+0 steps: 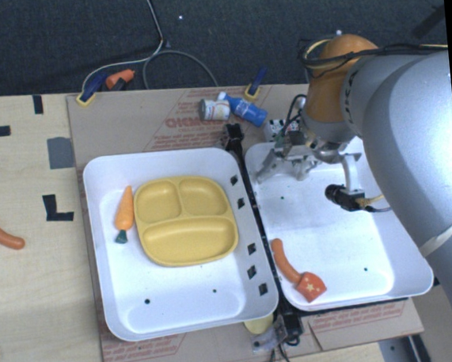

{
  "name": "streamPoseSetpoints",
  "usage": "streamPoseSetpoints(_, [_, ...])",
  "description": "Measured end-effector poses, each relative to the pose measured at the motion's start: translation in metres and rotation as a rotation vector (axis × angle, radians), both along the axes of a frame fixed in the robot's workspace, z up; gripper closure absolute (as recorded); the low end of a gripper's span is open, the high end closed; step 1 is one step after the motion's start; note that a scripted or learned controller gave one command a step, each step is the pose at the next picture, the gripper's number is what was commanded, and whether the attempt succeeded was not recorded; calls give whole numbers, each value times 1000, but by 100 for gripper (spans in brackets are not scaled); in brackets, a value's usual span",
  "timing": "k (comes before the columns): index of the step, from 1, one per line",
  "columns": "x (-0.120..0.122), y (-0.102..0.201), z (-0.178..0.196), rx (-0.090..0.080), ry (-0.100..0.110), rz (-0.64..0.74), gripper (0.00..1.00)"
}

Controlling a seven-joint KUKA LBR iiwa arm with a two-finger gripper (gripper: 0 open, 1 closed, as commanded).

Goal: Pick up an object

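Observation:
My gripper [282,169] hangs over the far left corner of the right bin [351,244], its two fingers spread open with nothing between them. An orange sausage-shaped toy [281,260] lies near the front left of that bin, well in front of the gripper. A small orange-red block [311,286] touches the toy's near end. In the left bin [117,290] a yellow divided plate [186,220] lies flat, with a toy carrot [123,209] just to its left.
The arm's grey bulk [413,142] covers the right bin's right side. A blue and white bottle [232,108] lies on the cardboard behind the bins. Another orange sausage [1,232] rests on the bench at far left. A clamp [108,82] grips the cardboard's back edge.

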State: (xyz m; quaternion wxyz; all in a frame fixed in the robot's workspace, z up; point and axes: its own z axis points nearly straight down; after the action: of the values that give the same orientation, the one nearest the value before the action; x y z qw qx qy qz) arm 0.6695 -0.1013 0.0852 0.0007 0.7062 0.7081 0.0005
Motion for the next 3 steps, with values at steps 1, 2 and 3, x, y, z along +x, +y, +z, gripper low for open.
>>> streamPoseSetpoints(1, [0,0,10,-2,0,1,100])
streamPoseSetpoints(2, [-20,-50,120,-5,-9,-5,100])
streamPoseSetpoints(3, [-21,-46,112,-1,2,-2,0])
